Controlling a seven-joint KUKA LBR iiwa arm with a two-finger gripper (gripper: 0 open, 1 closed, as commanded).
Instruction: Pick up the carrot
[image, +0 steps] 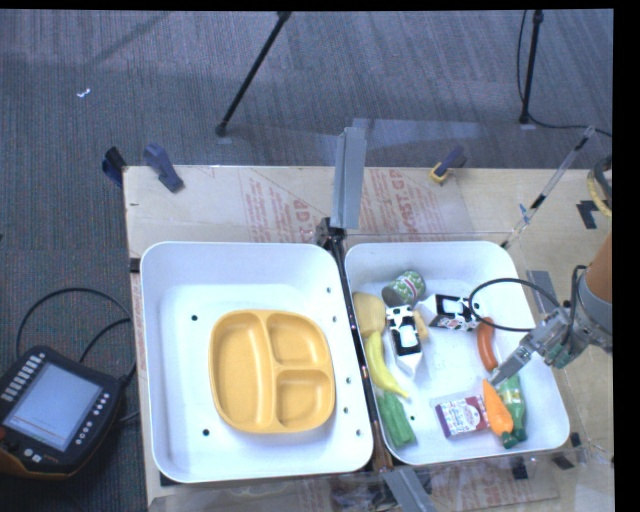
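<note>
The carrot (497, 407) is orange and lies near the front right corner of the right bin (440, 252), beside a green piece (516, 405). My gripper (500, 374) reaches in from the right over the bin's right wall, slanting down to the left. Its tip hangs just above the carrot's far end, and nothing shows in its grasp. The arm's grey wrist (575, 335) with a black cable looped off it sits over the bin's right edge.
The right bin also holds a red-orange sausage (487, 345), a red packet (460, 415), a banana (382, 365), a green cucumber (397, 420), a black-and-white carton (403, 330) and a green can (405, 288). A yellow divided plate (272, 370) lies in the left bin (170, 300).
</note>
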